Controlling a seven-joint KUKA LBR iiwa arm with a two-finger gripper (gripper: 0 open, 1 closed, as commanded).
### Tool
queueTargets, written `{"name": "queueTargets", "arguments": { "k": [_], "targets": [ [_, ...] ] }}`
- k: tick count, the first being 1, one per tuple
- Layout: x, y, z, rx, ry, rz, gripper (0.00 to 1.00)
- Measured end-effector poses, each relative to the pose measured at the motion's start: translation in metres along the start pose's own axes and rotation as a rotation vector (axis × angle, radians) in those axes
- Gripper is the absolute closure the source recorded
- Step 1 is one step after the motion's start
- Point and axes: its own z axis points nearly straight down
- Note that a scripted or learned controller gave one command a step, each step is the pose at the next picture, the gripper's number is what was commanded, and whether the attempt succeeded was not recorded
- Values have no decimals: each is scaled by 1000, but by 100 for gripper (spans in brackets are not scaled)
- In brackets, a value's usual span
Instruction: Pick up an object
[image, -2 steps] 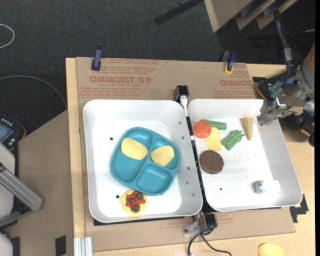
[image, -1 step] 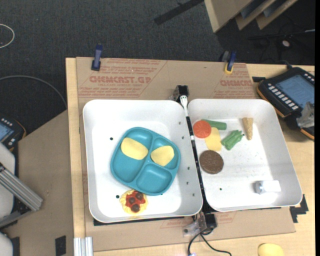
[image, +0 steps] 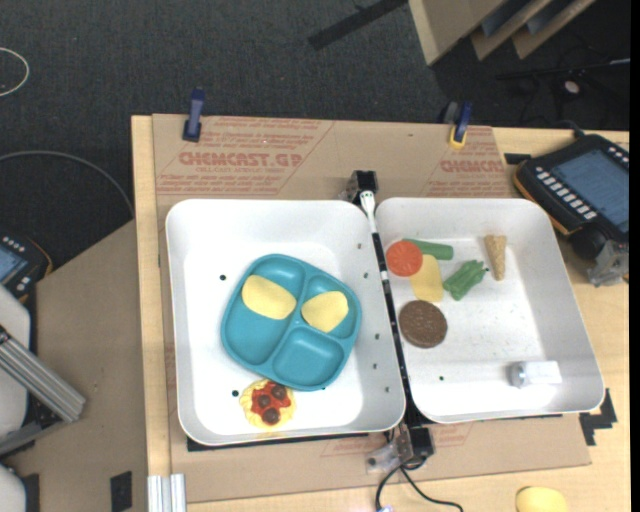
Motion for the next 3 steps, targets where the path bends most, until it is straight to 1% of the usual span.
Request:
{"name": "queueTargets", "arguments": {
  "k": [1,2,3],
  "targets": [
    [89,-21,-71,-13,-2,-12,100],
    [8,-22,-6,0,-1,3,100],
    [2,43,22,-9,-5,-7,100]
  ]
}}
